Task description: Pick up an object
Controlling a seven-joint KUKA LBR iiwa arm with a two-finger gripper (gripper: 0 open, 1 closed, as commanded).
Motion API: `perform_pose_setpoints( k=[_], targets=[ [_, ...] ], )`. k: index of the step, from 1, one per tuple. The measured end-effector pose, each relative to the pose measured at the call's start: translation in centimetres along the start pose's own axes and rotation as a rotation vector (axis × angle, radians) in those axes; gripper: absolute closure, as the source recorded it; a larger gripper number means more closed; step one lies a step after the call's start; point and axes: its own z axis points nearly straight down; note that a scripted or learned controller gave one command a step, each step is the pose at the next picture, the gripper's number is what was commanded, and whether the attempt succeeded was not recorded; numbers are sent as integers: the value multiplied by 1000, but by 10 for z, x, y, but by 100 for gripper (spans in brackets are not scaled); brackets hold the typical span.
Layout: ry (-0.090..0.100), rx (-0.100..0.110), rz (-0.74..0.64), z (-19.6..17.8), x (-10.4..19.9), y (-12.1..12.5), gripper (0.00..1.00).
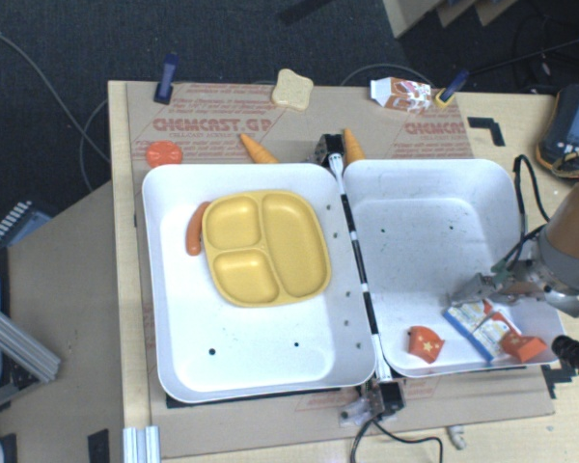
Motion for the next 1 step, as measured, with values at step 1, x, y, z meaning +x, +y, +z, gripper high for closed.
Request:
perform_pose_setpoints(
  k=[1],
  targets=[
    [-1,-6,1,-11,1,2,100]
  ],
)
